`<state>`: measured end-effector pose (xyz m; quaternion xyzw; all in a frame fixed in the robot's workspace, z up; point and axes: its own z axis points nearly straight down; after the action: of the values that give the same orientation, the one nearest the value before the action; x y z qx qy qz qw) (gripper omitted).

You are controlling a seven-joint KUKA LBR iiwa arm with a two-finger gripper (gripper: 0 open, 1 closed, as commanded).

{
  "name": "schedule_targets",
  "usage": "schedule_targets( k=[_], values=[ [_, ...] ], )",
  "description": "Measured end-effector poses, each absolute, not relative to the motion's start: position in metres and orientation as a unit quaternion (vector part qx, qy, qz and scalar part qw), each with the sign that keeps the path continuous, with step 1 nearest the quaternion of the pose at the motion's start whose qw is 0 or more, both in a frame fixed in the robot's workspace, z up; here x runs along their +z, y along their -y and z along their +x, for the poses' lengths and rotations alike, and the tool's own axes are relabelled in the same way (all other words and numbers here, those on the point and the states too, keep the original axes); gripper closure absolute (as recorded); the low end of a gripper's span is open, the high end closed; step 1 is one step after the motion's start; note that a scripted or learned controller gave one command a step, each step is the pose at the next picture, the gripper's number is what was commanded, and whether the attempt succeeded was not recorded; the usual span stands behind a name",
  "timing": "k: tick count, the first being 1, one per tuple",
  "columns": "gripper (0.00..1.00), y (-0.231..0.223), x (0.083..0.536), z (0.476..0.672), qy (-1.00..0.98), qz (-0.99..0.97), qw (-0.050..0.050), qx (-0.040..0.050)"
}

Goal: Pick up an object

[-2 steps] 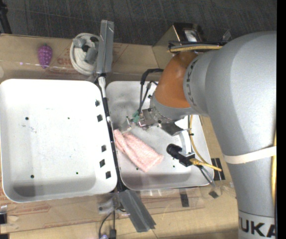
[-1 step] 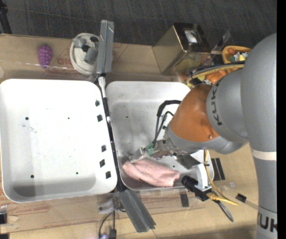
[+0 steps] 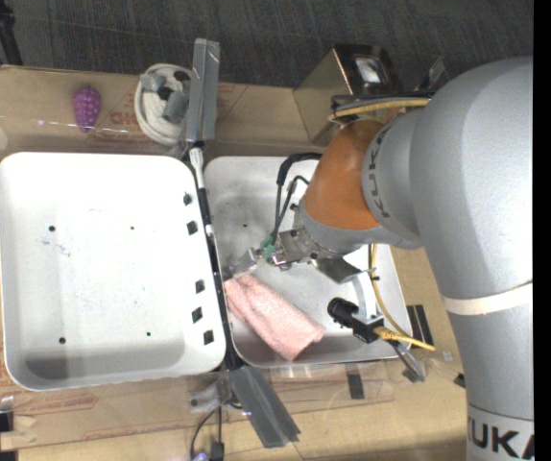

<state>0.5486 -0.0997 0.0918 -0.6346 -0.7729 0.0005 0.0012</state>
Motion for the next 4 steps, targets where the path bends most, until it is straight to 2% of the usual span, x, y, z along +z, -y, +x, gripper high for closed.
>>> schedule_targets(
  k=[1, 2, 3, 4],
  values=[
    [0.0, 0.114, 0.091, 0.496, 0.785, -0.619, 0.002, 0.0007],
    [0.0, 0.094, 0.1, 0.544, 0.659, -0.753, 0.002, 0.0009],
    [0.0, 0.154, 0.121, 0.554, 0.629, -0.778, 0.003, 0.0012],
    [0.0, 0.175, 0.155, 0.577, 0.605, -0.796, 0.002, 0.0012]
  ],
)
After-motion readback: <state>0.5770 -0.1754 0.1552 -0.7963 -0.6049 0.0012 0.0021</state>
